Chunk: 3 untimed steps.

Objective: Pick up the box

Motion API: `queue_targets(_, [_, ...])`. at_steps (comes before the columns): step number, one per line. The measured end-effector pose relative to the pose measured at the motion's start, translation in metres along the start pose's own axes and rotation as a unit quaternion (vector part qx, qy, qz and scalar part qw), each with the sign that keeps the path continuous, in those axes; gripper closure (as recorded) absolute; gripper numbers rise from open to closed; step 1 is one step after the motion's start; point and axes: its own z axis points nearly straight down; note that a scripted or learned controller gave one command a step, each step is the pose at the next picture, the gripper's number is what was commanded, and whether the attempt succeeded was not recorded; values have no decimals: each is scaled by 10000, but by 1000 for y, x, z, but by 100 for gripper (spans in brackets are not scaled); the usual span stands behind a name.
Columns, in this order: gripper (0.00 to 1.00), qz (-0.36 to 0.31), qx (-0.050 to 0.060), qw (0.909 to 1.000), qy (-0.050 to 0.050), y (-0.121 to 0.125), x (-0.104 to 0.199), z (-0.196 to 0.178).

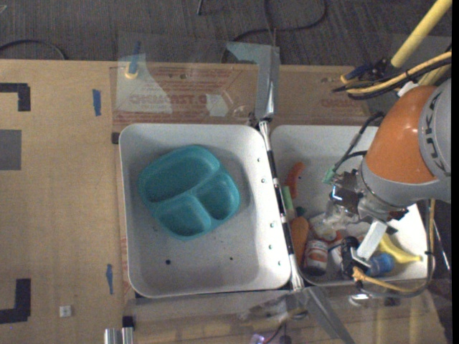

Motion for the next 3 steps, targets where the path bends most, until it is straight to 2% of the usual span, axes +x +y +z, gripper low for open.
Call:
queue_targets(1, [100,850,-26,9964,7,-12,30,-20])
queue_targets(2, [100,500,-24,9987,6,-31,73,-45])
queue_targets(3, [100,692,-21,9976,4,36,43,-6])
